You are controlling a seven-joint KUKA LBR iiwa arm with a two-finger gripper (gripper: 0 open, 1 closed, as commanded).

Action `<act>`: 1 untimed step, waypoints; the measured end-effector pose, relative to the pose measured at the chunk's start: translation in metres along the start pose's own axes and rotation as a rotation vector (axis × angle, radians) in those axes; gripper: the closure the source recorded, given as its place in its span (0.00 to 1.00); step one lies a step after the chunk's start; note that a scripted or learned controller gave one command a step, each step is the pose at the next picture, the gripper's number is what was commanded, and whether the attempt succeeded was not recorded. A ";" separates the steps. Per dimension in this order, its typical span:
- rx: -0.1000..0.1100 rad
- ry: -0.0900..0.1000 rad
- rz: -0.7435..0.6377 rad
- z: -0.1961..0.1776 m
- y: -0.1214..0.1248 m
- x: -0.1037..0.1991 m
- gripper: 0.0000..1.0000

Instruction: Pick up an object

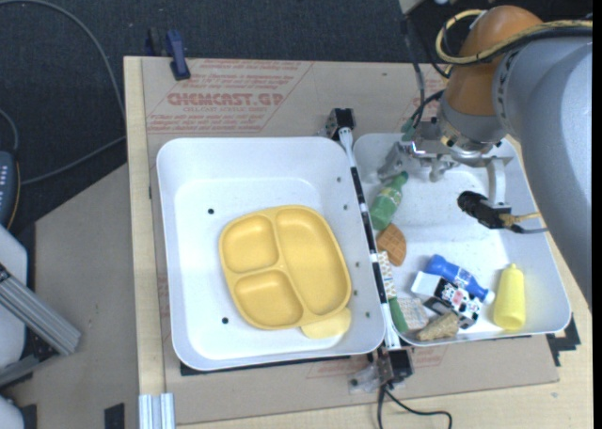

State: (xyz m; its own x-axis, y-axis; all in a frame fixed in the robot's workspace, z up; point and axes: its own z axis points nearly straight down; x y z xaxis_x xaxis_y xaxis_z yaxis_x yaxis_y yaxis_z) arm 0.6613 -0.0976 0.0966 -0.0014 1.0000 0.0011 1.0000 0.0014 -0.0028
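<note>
1. Target candidate: green bottle [387, 199] lies tilted in the right bin [442, 234], against the wall shared with the other bin [188, 182], just beside the hand [425, 158].
2. We judge it light, stiff plastic, smooth and round, so apt to roll. Best taken across the body's middle, not the narrow neck.
3. Arm reaches in from the right, wrist pointing down over the bin's far end, hand low near the bottle's upper end.
4. Hand opening: we cannot tell.
</note>
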 end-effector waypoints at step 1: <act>-0.003 -0.003 -0.001 -0.011 0.001 0.000 1.00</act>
State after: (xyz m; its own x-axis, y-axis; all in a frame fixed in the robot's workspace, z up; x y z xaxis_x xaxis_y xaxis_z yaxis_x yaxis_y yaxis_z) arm 0.6622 -0.0978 0.1078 -0.0021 1.0000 -0.0015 1.0000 0.0021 0.0002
